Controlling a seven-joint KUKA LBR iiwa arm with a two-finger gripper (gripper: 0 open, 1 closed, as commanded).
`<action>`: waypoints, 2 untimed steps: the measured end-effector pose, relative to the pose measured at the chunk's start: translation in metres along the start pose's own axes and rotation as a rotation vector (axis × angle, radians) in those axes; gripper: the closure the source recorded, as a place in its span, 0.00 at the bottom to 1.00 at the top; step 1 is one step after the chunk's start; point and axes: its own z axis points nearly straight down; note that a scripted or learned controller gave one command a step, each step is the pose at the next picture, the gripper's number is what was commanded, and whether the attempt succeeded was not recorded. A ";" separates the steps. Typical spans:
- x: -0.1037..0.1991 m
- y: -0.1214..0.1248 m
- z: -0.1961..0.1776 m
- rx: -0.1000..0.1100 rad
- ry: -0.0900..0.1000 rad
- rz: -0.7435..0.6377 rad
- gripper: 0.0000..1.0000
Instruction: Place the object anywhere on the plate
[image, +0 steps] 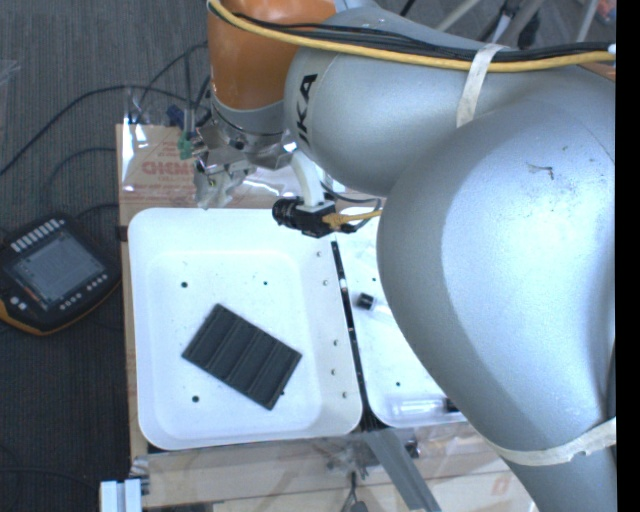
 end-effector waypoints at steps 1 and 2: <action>0.000 0.000 -0.007 0.003 -0.003 0.000 1.00; 0.000 0.001 -0.014 0.006 -0.005 0.000 1.00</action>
